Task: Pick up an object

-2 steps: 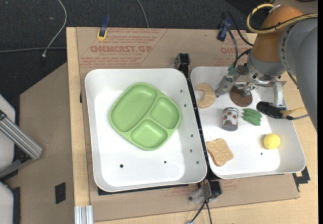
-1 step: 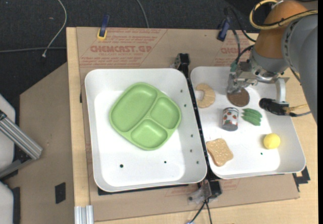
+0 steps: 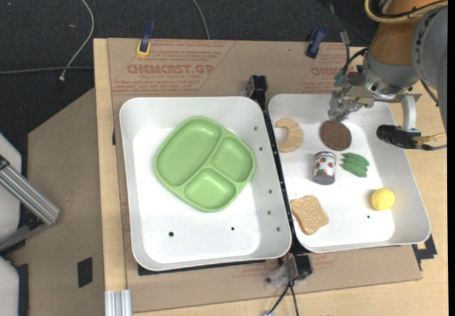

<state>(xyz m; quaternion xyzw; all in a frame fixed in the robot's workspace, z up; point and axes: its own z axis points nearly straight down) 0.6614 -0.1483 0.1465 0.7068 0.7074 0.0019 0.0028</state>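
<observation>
Brown round disc [image 3: 335, 135], the flat cookie-like piece in the far part of the right bin [image 3: 405, 229], is the object I judge my end effector [image 3: 340, 109] to be set on. It lies just on the near side of my fingertips, almost directly beneath them, so the coming move looks like a short straight drop, not a sideways reach. Being round, it has no long axis to line up with; any approach angle serves. Whether my end effector is spread or closed I cannot tell from this slant, and nothing is visibly held.

The disc looks matte, thin and hard-edged, lying flat on smooth white plastic, which I expect makes it awkward to get under. To its left sits a pale, curved croissant-shaped piece [image 3: 288, 134]. Nearer, a small cylindrical can [image 3: 323, 167] with a printed label stands beside a green leafy piece [image 3: 355, 163]. A tan bread slice [image 3: 309, 213] and a glossy yellow lemon [image 3: 382, 198] lie nearer still. The left bin [image 3: 142, 222] holds a green divided plate [image 3: 205, 163].
</observation>
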